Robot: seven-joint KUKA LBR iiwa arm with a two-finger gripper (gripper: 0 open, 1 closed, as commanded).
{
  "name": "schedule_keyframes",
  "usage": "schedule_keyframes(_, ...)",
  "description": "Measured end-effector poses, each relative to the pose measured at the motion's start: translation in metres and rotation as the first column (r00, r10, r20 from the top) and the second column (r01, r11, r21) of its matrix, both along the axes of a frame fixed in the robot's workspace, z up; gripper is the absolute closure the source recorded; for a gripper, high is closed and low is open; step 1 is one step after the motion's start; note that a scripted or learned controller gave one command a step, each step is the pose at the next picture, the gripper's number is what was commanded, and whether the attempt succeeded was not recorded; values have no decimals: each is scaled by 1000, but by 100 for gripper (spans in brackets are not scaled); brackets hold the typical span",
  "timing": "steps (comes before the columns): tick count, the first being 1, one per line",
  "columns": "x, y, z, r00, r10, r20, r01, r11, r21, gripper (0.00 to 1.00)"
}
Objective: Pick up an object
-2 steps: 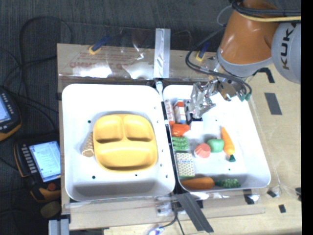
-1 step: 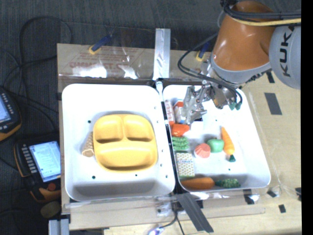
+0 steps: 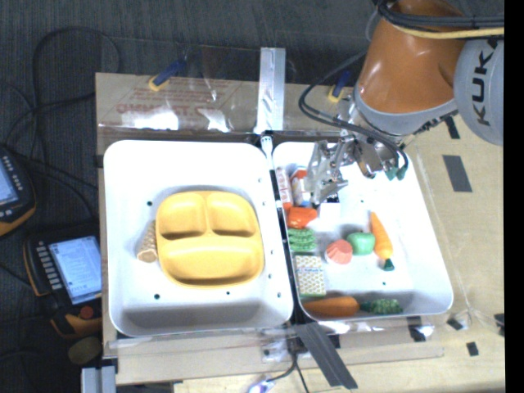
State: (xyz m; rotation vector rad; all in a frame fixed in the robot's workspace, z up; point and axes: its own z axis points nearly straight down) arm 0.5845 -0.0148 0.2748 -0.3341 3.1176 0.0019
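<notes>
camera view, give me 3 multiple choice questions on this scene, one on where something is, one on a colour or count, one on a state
1. Where does the yellow divided tray lie?
A. in the left bin
B. in the right bin
C. on the bench outside both bins

2. How many compartments does the tray have?
A. one
B. three
C. six

3. How does the gripper stand in relation to the bins?
A. above the tray in the left bin
B. outside both bins, over the bench
C. over the upper left part of the right bin, near the divider

Answers:
1. A, the tray sits in the middle of the left bin.
2. B, two small compartments show along its top and one wide one below.
3. C, the gripper hangs just above the orange-red toy by the right bin's left wall.
</notes>
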Motion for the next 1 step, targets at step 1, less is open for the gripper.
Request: schedule_keyframes(1, -67, 19, -12, 999, 53, -4, -53, 999, -2, 100)
